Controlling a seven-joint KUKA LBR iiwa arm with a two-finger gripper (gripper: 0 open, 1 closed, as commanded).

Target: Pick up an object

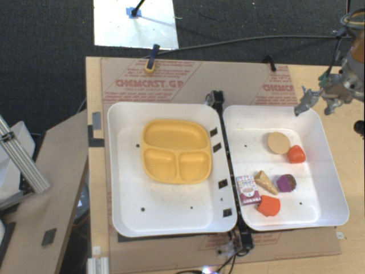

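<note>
In the right bin (328,153) lie six small objects, any of which could serve for the pick: a tan round disc (278,142) towards the bin's twelve o'clock, with a red piece (296,154) touching it at about four o'clock. Lower down, a beige wedge (264,181) lies just beside a purple round piece (286,182) at its three o'clock. At the wedge's eight o'clock sits a small pink-and-white packet (247,189), and at five o'clock of the wedge an orange block (268,206) rests near the bin's front edge. The gripper (317,101) hangs above the bin's far right corner, at roughly one o'clock from the disc and well apart from it; its two fingers are spread wide, with nothing between them. The left bin (122,170) holds a yellow divided tray (175,152) (three compartments, lying flat).
</note>
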